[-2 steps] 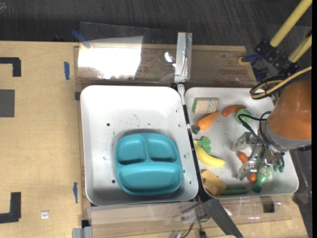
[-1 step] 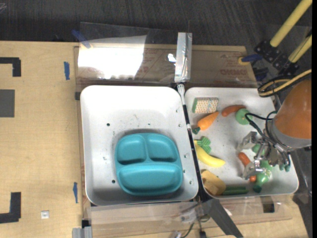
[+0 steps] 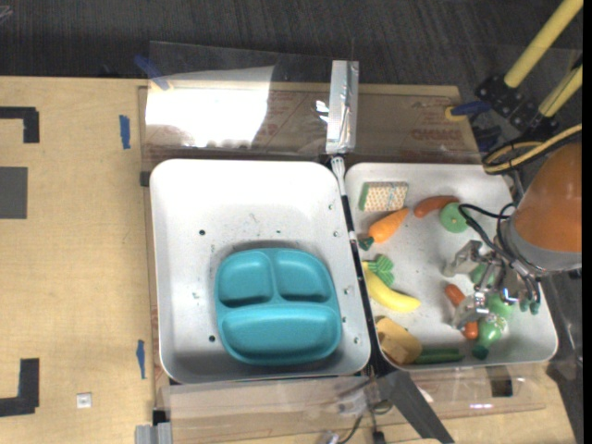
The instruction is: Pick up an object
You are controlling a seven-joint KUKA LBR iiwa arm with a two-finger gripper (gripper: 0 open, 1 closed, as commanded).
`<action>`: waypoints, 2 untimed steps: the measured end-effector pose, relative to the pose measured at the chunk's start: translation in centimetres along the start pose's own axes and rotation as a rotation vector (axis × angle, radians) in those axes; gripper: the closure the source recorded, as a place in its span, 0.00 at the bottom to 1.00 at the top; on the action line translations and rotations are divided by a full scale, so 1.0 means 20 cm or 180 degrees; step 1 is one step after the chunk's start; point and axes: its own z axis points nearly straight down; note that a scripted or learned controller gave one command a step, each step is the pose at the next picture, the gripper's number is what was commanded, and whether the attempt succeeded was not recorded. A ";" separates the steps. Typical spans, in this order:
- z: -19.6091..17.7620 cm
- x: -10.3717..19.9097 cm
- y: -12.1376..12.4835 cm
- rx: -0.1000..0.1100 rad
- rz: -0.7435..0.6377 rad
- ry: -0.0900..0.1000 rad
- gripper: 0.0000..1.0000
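The right bin (image 3: 421,178) holds several toy foods: an orange carrot (image 3: 388,224), a reddish sausage (image 3: 433,206), a round green piece (image 3: 452,216), a yellow banana (image 3: 392,294), a tan cracker (image 3: 384,195) and a brown slice (image 3: 398,340). My gripper (image 3: 479,292) hangs low over the right side of this bin. It sits among a small red piece (image 3: 454,294) and some green pieces (image 3: 490,331). Its metal parts and cables hide what lies directly beneath it. I see nothing clearly held.
The left bin (image 3: 185,211) carries a teal divided plate (image 3: 276,305). A green stick (image 3: 435,356) lies along the right bin's front wall. A clear plastic sheet (image 3: 240,109) and a silver strip (image 3: 341,104) lie behind the bins. Yellow rods (image 3: 546,35) stand at the far right.
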 end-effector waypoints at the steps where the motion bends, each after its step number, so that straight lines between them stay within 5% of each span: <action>1: 0.00 0.01 -0.01 0.0006 -0.0075 -0.0008 0.00; 2: 0.00 0.04 -0.03 -0.0002 0.0169 -0.0005 0.00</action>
